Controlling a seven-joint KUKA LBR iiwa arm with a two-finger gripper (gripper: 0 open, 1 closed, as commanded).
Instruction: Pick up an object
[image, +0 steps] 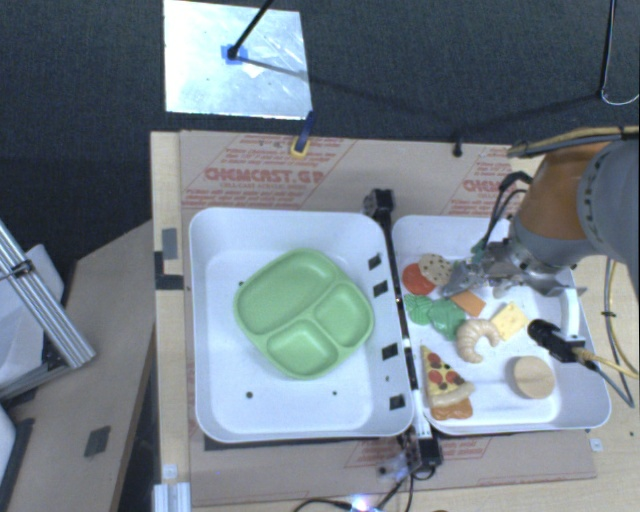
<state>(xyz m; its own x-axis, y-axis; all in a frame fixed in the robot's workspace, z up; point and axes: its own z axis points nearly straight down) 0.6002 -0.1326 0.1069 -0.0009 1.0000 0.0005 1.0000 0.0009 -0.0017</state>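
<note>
A desk (120, 300) seen from above carries two shallow white bins side by side. The left bin (215, 400) holds a green divided plate (303, 313). The right bin (590, 400) holds toy food: a cookie (434, 267), a red tomato slice (418, 281), an orange wedge (467, 302), green lettuce (436, 313), a yellow cheese block (509, 321), a croissant (477, 339), a pizza slice (443, 379) and a round tan bun (531, 377). The grey and orange arm (570, 200) reaches in from the right, its gripper (470, 272) low beside the cookie and above the orange wedge; I cannot tell its state. These pieces look light, stiff and smooth, likely slippery plastic. The orange wedge, nearest, seems best pinched across its flat sides
</note>
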